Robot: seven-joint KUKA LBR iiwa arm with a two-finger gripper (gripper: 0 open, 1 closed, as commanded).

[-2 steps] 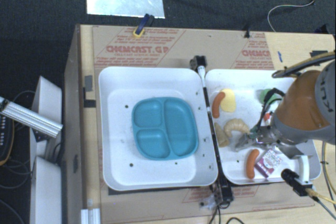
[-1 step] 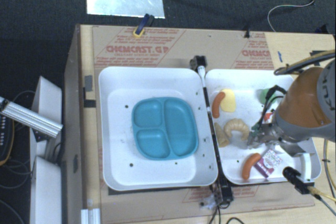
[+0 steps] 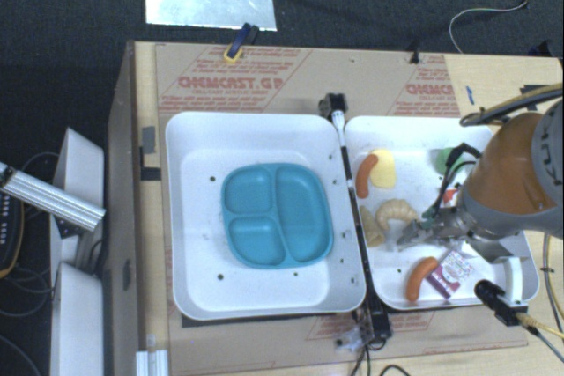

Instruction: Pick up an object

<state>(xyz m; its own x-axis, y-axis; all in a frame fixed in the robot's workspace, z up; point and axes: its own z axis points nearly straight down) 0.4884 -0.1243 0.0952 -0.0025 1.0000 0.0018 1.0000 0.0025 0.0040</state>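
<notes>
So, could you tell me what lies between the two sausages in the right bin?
In the camera view, a croissant lies between the upper sausage and the lower sausage.

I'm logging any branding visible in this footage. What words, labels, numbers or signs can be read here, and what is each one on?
"CHEMCAST GP", red print on the brown sheet behind the left bin.
"CHEMCAST", the same red print, slanted, on that sheet behind the right bin; its last letters are cut off.
Fainter red lines around both prints: too small to read.
Small packet in the right bin: its printing is too blurred to read.
</notes>
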